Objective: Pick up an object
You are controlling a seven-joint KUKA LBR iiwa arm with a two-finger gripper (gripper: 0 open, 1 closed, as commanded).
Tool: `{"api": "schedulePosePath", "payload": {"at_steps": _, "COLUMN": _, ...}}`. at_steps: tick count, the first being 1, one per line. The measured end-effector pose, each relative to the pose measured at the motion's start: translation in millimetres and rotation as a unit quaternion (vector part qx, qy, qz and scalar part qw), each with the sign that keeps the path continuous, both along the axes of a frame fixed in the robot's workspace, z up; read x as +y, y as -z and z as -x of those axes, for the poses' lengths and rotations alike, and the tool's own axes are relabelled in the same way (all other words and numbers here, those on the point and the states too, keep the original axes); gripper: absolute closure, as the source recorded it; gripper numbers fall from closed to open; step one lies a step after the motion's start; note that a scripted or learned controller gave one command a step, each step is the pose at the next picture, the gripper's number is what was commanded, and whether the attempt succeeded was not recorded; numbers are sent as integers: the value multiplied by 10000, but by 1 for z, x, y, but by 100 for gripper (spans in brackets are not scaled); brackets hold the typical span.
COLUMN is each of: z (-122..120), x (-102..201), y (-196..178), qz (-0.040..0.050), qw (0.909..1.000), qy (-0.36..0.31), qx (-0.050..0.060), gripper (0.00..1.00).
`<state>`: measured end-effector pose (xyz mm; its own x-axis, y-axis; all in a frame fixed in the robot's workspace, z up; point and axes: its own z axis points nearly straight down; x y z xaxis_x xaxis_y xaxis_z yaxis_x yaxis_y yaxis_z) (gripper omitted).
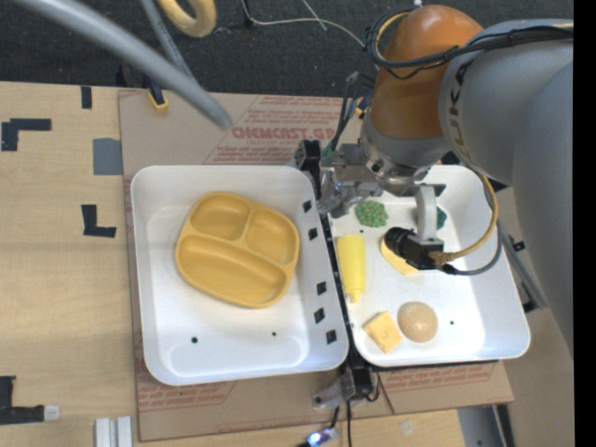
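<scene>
Two white bins side by side — arm over the right one.

Left bin (149,277) holds a yellow divided plate (237,248), lying flat, roughly centred. Right bin (494,329) holds five pieces: a green broccoli-like lump (372,214) near the top, a yellow corn-shaped piece (352,265) along the left wall, a yellow wedge (383,331) and a tan round piece (418,322) side by side toward the front, and a yellow piece (400,259) partly hidden under a black part of the arm's end. Gripper (346,192) sits low at the top-left corner of the right bin, just beside the green lump and the wall between the bins; finger spread cannot be told from this slant, and nothing is seen between them. Orange band (424,49) shows above the wrist.
</scene>
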<state>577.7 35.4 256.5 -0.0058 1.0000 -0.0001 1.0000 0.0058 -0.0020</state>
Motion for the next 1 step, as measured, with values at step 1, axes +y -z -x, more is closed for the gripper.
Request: {"api": "schedulePosePath", "payload": {"at_steps": 1, "z": -20, "x": 55, "y": 6, "qz": -3, "qw": 10000, "qy": -7, "qx": -6, "gripper": 100}}
